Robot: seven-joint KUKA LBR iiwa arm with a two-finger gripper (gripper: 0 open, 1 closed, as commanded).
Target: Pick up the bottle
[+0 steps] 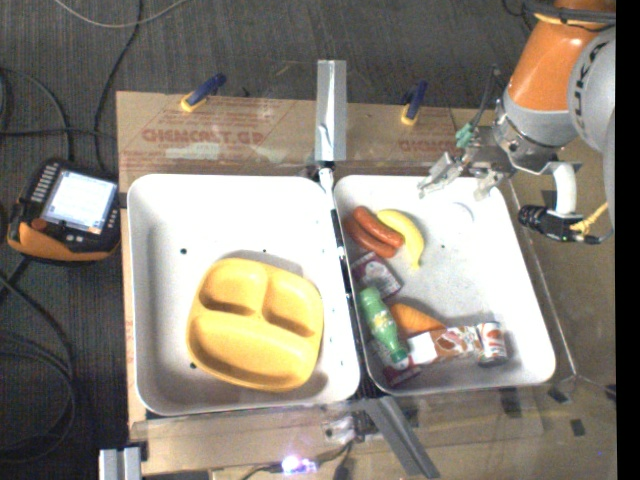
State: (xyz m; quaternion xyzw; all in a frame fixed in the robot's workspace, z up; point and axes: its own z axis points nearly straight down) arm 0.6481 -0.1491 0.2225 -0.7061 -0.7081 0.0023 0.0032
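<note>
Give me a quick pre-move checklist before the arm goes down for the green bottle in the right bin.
1. Bottle located: ok. The green bottle lies on its side near the left wall of the right bin.
2. Hand position: not ok. The hand hangs over the bin's far edge, well away from the bottle.
3. Hand free of load: ok. Nothing sits between its fingers.
4. Room around the bottle: not ok. An orange carrot-like piece and a red-and-white packet lie close on one side, the bin wall on the other.
5. Descent path: ok. Nothing lies on top of the bottle.
6. Fingers wide enough for the bottle: cannot tell.
</note>
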